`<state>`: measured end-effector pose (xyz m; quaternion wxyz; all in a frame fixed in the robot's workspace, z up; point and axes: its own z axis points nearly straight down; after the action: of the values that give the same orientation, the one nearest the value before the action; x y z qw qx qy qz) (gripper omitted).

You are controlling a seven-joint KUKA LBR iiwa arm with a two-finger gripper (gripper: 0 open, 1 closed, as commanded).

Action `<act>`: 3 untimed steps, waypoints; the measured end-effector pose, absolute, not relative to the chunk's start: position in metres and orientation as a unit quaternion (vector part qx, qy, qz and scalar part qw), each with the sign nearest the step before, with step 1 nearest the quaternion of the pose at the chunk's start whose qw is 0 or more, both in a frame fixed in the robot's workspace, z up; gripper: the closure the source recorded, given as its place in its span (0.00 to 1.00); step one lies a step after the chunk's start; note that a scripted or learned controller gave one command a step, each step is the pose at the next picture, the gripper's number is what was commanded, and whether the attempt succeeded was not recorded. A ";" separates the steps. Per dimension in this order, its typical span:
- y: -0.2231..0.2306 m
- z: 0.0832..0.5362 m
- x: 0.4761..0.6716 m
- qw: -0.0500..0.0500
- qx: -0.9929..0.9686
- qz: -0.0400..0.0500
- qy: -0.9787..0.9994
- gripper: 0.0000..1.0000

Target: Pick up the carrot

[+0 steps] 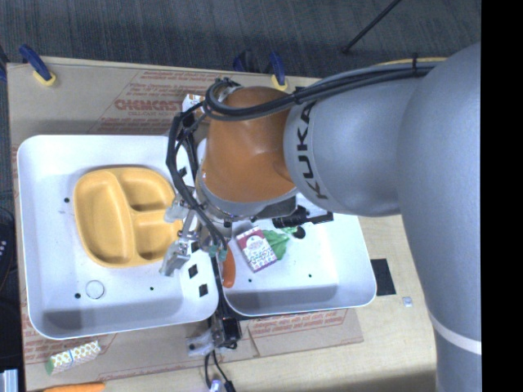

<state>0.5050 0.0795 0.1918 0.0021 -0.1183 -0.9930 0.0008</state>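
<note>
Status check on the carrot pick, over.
Gripper low over the bins' shared edge. Carrot lying free in right bin, beside it. Small packet close by carrot.

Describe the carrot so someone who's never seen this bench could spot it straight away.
Look in the right-hand shallow white bin, at its left edge beside the other bin. The slim orange carrot lies just below the gripper, left of a red-and-white packet; it is the only orange stick there.

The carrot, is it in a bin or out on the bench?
In a bin. The carrot lies inside the right white bin, against its left wall, beside a small packet.
</note>
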 end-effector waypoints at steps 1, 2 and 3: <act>0.050 0.192 0.543 0.000 -0.094 0.000 -0.996 0.00; 0.108 0.142 0.525 0.002 0.019 0.000 -1.000 0.00; 0.108 0.152 0.526 0.002 0.020 0.001 -1.000 1.00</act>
<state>0.5261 0.1077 0.1521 0.0016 0.0199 -0.9998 0.0006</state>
